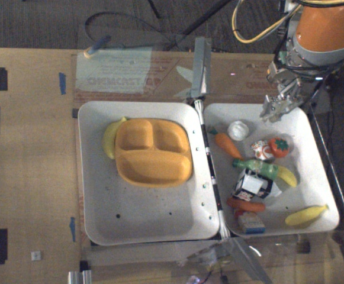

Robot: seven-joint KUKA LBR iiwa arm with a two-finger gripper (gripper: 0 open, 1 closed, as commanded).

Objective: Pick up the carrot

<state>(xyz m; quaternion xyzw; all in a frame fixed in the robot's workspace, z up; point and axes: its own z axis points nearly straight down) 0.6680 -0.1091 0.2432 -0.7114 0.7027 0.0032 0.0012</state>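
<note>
Grey metal up top: the gripper (276,106) hung over the far right corner of the right bin (320,152), and whether it was open or closed I couldn't tell. The carrot (227,145) lay well apart from it, near the bin's left wall, just beside a white cup (238,129). Best play, I'd say: come in along the carrot's slant, clear of the cup, and pinch across its middle.

left bin (95,218): tray (153,151), banana (109,138) at its left | right bin (320,158): carrot (227,145) near left wall, gripper (274,110) above far edge
</note>
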